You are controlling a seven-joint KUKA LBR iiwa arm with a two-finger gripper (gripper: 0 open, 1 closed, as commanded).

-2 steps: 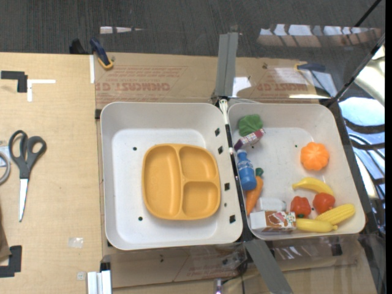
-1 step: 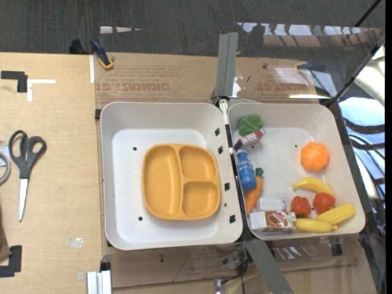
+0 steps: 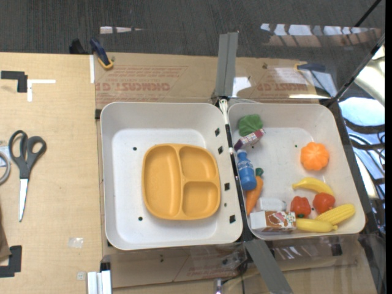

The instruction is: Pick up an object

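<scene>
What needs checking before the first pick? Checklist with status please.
1. Graspable objects in the right bin: ok, several toys there.
2. An isolated target: ok, the orange fruit sits apart from the rest.
3. Clutter at the near edge: not ok, corn, banana, tomato and small carton lie packed together.
4. Blue bottle: not ok, lying against the bin's left wall with a carrot touching it.
5. Drop spot: ok, yellow divided tray in the left bin holds nothing.
6. Gripper state: cannot tell.

Yellow three-compartment tray (image 3: 181,182): smooth matt plastic
White shallow bins (image 3: 116,182): smooth plastic
Bench top (image 3: 55,133): pale matt wood
Orange round fruit (image 3: 315,156): glossy plastic
</scene>
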